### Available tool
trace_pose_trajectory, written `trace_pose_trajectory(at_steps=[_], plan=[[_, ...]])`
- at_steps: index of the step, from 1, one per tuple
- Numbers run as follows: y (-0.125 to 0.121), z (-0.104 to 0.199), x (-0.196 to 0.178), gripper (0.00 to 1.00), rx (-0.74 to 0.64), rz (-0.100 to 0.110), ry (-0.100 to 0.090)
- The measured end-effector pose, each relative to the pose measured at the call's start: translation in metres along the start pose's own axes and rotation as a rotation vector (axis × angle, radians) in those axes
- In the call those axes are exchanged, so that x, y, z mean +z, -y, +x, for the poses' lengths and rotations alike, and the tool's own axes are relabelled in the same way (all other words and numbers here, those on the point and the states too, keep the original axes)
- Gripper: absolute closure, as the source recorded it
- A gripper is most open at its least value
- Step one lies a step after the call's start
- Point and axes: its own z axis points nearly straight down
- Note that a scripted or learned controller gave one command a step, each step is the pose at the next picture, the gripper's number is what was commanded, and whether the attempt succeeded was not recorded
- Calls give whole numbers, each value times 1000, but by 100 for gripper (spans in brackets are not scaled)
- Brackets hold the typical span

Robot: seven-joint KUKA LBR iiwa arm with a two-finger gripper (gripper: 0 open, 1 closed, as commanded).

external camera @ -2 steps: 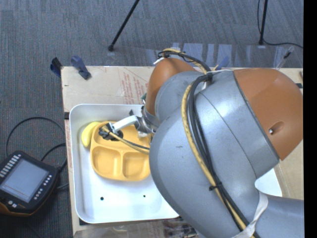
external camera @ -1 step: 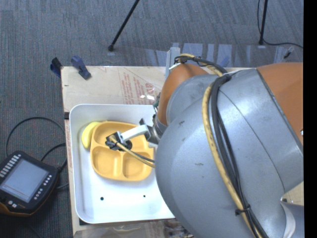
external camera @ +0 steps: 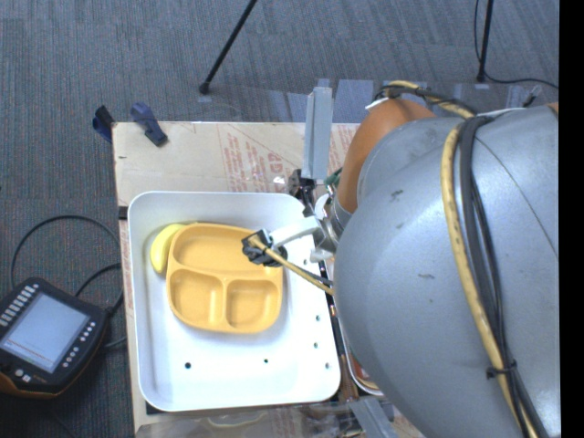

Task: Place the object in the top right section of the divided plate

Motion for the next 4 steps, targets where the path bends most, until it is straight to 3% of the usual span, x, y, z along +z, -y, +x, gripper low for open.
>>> trace_pose_trajectory(at_steps=[1, 2, 3, 4], plan=[[92, -36, 90, 0, -12, 0, 14], [145, 7, -9, 0, -335, 0, 0], [75, -16, -26, 0, -697, 1, 6], [178, -37, 34, 0, -444, 1, 10]])
